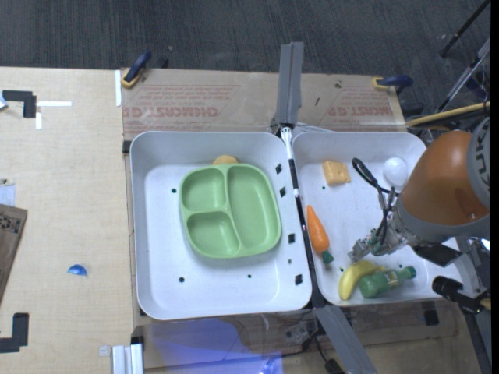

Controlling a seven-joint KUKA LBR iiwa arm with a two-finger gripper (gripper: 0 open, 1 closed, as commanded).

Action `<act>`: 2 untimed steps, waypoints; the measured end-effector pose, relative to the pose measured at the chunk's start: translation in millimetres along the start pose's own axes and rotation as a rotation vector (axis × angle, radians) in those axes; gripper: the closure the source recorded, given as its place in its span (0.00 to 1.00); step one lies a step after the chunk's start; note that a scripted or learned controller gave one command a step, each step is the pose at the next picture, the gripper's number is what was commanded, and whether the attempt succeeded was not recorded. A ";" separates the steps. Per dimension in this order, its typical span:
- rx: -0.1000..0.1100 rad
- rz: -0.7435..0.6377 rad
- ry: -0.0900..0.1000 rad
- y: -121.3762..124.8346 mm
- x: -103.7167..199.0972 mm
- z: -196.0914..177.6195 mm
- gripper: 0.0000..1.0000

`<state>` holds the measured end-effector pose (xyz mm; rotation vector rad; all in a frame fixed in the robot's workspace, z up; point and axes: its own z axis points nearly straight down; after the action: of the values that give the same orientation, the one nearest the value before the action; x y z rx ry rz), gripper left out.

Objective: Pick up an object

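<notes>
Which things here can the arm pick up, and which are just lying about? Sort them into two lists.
For the job: gripper, carrot, banana, green bottle, yellow block, white ball, black looped tool, all in the right bin.

Lying about: green divided plate in the left bin, blue clamp.

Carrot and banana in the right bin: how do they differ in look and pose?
The carrot is orange, fairly straight, tapering to a green end, lying against the bin's left wall; the banana is yellow and curved, lying nearer the front edge. The carrot lies apart from other items, while the banana touches the green bottle. Both lie flat in the right bin.
</notes>
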<state>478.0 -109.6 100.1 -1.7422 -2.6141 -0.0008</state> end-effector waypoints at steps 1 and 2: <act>0.001 0.187 -0.001 40.3 4.4 -91.0 1.00; 0.001 0.186 -0.001 40.2 4.3 -91.0 0.00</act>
<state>513.4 -90.2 191.1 -1.9779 -2.4411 0.0023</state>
